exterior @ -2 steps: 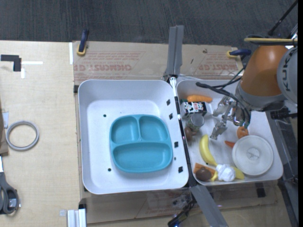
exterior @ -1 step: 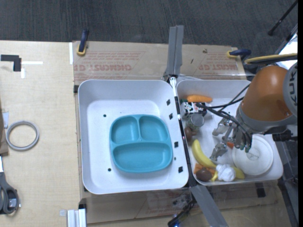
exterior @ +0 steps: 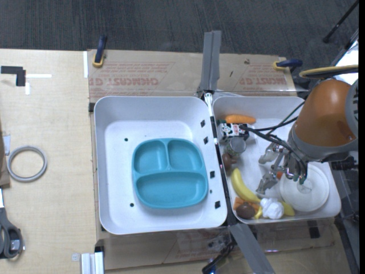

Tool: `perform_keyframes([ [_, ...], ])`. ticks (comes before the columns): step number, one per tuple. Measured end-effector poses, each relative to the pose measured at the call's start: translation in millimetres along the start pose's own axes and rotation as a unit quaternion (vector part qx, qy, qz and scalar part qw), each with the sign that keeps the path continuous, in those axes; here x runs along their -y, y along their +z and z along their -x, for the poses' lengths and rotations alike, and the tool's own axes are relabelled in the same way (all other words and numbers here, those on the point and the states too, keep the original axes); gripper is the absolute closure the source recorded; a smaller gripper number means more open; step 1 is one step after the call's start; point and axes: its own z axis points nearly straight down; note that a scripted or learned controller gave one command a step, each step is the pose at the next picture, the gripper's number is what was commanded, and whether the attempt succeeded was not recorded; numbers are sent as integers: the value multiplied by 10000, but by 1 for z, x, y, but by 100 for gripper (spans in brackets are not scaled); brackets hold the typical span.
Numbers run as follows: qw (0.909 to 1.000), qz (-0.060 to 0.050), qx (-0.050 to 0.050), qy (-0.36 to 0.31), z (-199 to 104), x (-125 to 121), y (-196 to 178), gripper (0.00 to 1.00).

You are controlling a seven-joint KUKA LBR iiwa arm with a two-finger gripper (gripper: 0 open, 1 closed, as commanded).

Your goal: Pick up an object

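The gripper (exterior: 272, 174) hangs over the right bin (exterior: 296, 103), its fingers spread and holding nothing. Just beside it lie a banana (exterior: 244, 186), a white plate (exterior: 311, 190) and a white ball (exterior: 273, 209). A carrot (exterior: 239, 119) lies near the bin's far wall. The left bin (exterior: 108, 153) holds a blue 3-part tray (exterior: 169, 173). A tape roll (exterior: 25, 163) rests on the counter (exterior: 45, 210).

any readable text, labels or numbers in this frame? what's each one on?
Red print on the cardboard sheet behind the bins: upside down and blurred, not readable with confidence.
More red print on the cardboard to the right: also too blurred to read.
Small black-and-white item in the right bin: markings too small to read.
Nothing else carries text.
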Motion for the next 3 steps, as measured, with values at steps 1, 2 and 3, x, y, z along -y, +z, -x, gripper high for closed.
perform_keyframes([
  [1,9993,6,13,378,54,74,-1,0],
  [2,10000,0,15,33,79,66,0,0],
  [3,10000,2,42,33,81,66,-11,100],
])
